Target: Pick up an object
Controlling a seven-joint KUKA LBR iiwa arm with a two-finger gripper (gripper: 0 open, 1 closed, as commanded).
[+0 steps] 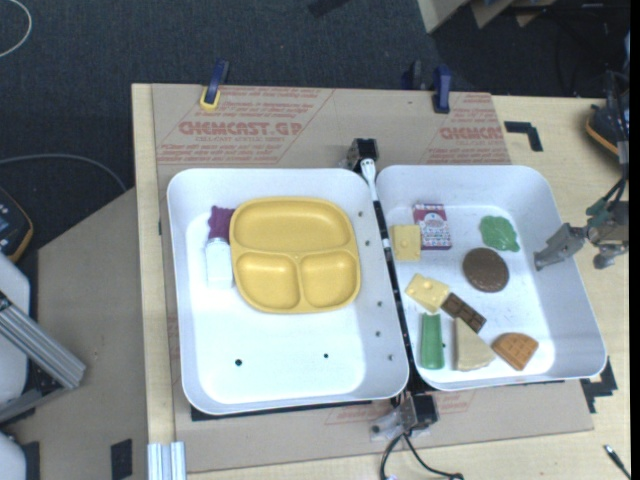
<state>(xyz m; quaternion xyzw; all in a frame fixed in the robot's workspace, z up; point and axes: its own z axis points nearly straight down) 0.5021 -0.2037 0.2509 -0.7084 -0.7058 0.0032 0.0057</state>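
The right bin (570, 318) holds several toy foods: a red-and-white carton (431, 226), a green leafy piece (498, 233), a round brown cookie (486, 269), a yellow cheese square (405, 242), a cheese wedge (428, 292), a brown bar (464, 312), a green stick (430, 340), a cream wedge (470, 349) and an orange waffle (516, 350). My gripper (572, 259) hangs over this bin's right rim, to the right of the cookie. It is open, with nothing between its fingers.
The left bin (280, 368) holds a yellow divided plate (295, 253) and a white bottle with a purple cap (217, 248) beside it. Clamps (212, 90) (440, 88) grip the cardboard sheet at the back edge.
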